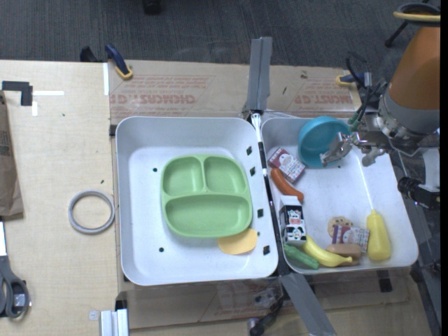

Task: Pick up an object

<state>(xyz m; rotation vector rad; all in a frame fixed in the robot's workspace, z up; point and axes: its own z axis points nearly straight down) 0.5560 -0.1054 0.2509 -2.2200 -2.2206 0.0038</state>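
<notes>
Blue bowl (323,140) tilted on side at far end of right bin (392,187), raised against gripper (343,149). Rim seen pinched between narrowly parted fingers; grasp judged made. Lift barely begun; bowl low over bin, clearing judged left to do. Bowl: round, plain blue, opening turned toward camera. Rest untouched in right bin: carton (286,164), sausage (286,183), banana (326,253), yellow bottle (378,235). Green tray (206,194) lies in left bin (136,187).

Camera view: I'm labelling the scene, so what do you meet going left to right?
Grey ring → green divided plate → orange carrot → blue bowl → yellow bottle-shaped toy
</notes>
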